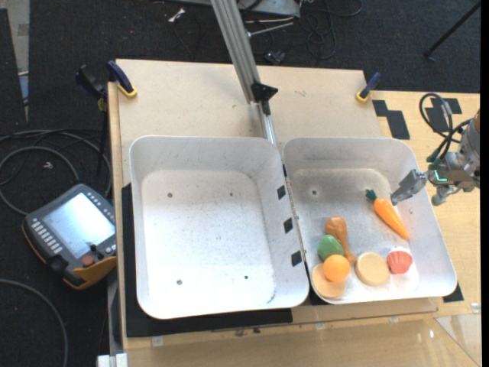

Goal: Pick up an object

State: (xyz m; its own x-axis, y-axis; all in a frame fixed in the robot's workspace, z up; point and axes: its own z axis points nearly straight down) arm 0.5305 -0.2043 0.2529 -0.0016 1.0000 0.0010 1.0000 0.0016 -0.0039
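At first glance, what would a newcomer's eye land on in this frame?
The cluster of bright toy food in the right bin: an orange carrot lying aslant, with an orange ball, a green piece, a tan disc and a pink piece along the near edge. The tool sits just right of the carrot's green end. The left bin looks stark white beside it.

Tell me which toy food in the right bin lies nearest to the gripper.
The carrot: it lies just beside the gripper, while the other toy foods cluster at the bin's front edge.
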